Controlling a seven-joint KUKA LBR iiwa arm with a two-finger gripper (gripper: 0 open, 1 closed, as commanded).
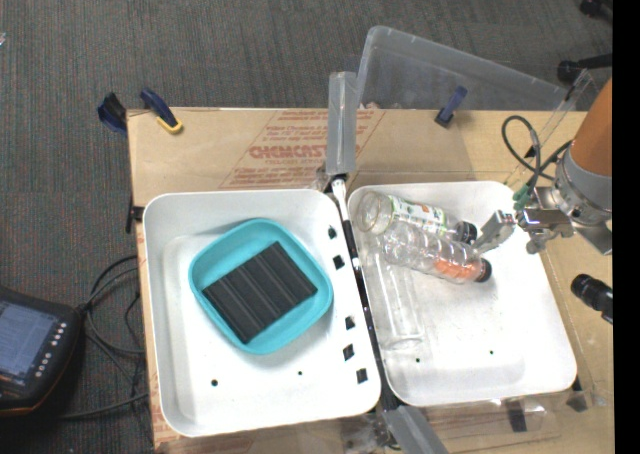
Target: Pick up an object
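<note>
In the left bin a teal tray lies flat. In the right bin, two clear bottles lie on their sides, long axes running left to right, caps toward the gripper. It sits beside the caps; its opening cannot be told. The arm reaches from the right over the surface.

A teal square plastic dish lies in the left shallow white bin; two clear plastic bottles lie in the right shallow white bin.
</note>
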